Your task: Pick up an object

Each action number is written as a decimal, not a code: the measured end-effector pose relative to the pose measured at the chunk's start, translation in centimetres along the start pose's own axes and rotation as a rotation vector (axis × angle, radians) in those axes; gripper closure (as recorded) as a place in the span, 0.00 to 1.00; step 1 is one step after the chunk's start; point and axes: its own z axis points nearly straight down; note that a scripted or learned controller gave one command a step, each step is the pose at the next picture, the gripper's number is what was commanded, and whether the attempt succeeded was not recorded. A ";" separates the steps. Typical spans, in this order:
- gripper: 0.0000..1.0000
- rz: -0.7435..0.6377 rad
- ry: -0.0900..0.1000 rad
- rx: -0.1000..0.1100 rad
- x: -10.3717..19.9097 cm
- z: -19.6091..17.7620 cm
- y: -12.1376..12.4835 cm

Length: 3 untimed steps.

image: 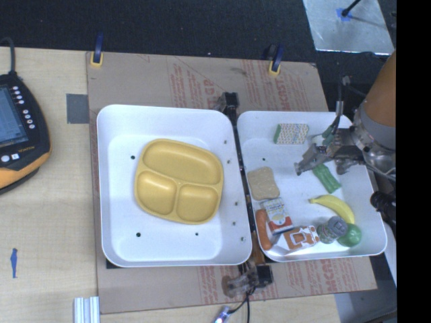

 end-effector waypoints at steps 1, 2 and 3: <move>0.00 0.000 -0.003 0.000 -2.5 4.7 4.8; 0.00 0.001 -0.002 -0.001 -5.2 6.0 9.1; 0.00 0.002 -0.002 -0.002 -8.1 6.5 10.1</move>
